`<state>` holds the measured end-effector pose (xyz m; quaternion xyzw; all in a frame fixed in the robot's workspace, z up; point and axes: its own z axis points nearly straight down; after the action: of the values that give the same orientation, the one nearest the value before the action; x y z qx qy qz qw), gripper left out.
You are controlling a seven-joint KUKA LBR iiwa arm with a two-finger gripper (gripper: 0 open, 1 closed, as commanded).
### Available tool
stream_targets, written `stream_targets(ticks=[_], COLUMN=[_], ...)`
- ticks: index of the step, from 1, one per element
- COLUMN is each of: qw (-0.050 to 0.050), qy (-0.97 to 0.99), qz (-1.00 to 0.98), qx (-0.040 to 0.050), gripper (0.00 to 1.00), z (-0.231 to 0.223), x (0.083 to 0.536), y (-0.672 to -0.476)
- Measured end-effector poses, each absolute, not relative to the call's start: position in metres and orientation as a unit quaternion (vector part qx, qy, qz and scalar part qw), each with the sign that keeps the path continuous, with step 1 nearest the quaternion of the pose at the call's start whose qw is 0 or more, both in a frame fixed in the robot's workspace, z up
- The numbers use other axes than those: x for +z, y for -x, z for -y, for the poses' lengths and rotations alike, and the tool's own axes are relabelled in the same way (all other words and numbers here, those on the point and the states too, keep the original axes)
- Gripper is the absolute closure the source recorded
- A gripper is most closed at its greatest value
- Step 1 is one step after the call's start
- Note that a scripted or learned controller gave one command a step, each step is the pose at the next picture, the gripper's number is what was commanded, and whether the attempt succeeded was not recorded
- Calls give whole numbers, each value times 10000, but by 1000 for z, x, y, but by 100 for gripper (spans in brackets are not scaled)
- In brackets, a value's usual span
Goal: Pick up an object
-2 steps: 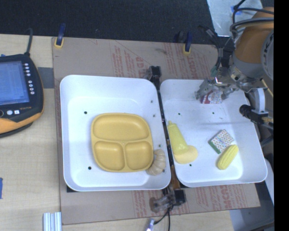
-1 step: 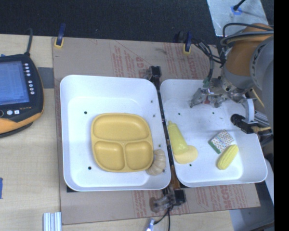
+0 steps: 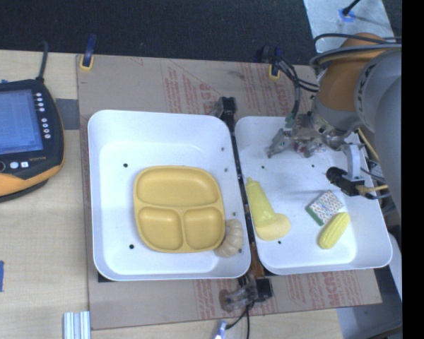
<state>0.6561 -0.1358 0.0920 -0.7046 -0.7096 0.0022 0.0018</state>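
My gripper (image 3: 291,145) hangs over the far part of the right bin (image 3: 297,256), with nothing seen in it. Nearer in that bin lie a yellow squeeze bottle (image 3: 265,210) against the left wall, a small green-and-white patterned block (image 3: 324,206), and a yellow corn cob (image 3: 333,230) just in front of the block. All three lie apart from the gripper, towards the front. The grey arm with its orange band (image 3: 346,76) reaches in from the right and hides the bin's far right corner.
The left bin (image 3: 109,147) holds a yellow divided plate (image 3: 178,208) with a beige lumpy object (image 3: 231,239) at its front right corner. A tablet controller (image 3: 18,133) lies on the bench at left. Black cables and fittings (image 3: 346,182) hang beside the wrist.
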Motion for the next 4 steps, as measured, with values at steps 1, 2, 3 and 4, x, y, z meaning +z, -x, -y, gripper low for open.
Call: stream_targets(ticks=[1,2,3,4], qw=[24,25,3,3], qy=[7038,7037,7066,7063], qz=[7104,7105,7076,7079], qx=[29,30,8,5], gripper=[100,0,0,0], z=[137,137,181,197], x=[103,103,120,122], y=[-656,-656,-655,-657])
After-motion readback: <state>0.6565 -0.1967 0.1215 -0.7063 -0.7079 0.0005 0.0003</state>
